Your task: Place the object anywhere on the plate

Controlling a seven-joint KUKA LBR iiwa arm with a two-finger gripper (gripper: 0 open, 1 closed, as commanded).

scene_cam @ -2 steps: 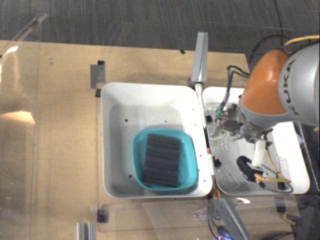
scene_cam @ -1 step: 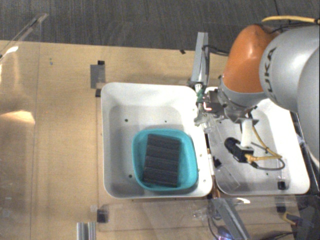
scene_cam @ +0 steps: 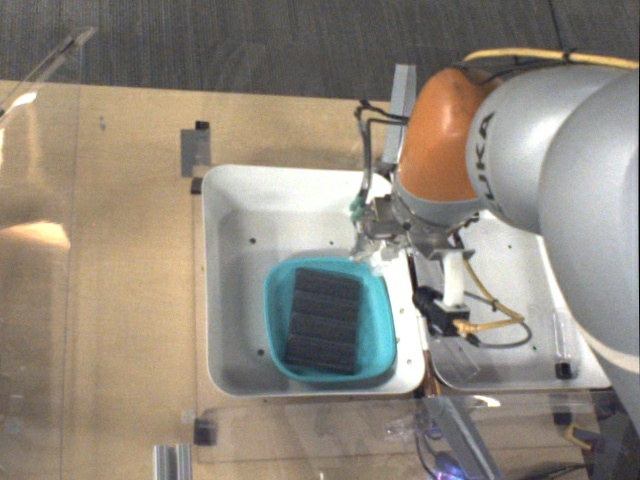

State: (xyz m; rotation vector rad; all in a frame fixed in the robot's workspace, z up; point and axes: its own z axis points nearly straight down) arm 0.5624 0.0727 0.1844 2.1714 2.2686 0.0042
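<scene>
A teal square plate (scene_cam: 378,320) lies in the front right part of the left bin (scene_cam: 238,258). On it rests a dark grey ridged block (scene_cam: 323,320), lying flat and covering most of the plate's middle. My gripper (scene_cam: 373,247) hangs just above the plate's back right corner, by the wall between the two bins. It is apart from the block, and nothing shows in its grasp. The grey arm with its orange band (scene_cam: 445,148) rises behind it and hides much of the right bin.
The right bin (scene_cam: 520,278) lies under the arm, with a black connector and yellow cable (scene_cam: 480,320) draped over it near the divider. Light wooden bench (scene_cam: 100,268) stretches to the left. A metal post (scene_cam: 403,93) stands behind the bins.
</scene>
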